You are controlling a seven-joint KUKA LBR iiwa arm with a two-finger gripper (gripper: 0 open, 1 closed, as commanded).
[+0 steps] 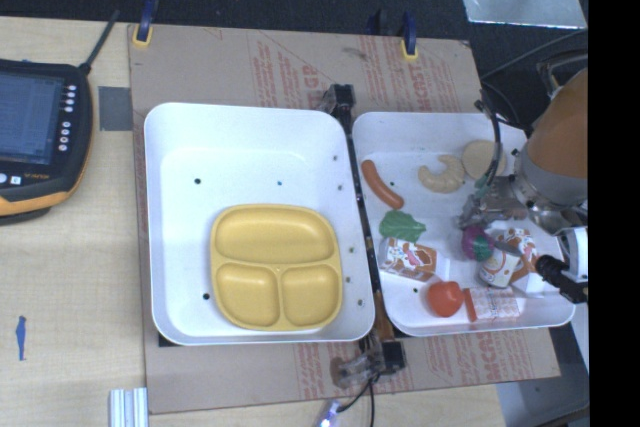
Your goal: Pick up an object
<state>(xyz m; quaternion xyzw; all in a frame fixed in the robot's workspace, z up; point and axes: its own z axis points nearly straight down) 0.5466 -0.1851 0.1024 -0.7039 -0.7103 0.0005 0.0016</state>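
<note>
The right bin [400,140] holds several small objects. A red-brown sausage [382,183] lies at its left, with a beige curved piece [442,177] and a round beige piece [478,155] at the back. A green item [402,226], a printed packet [411,260] and a red tomato [446,298] sit toward the front. My gripper [486,212] hangs low over the bin's right half, just above a purple item [473,241] and a small printed carton [506,257]. How the gripper stands relative to the purple item is hidden by the wrist.
The left bin [180,145] holds a yellow divided plate [277,267]. A white and red box [496,306] lies at the right bin's front edge. An orange-edged tablet [35,135] sits on the bench at far left. The arm's orange band [562,130] is over the bin's right rim.
</note>
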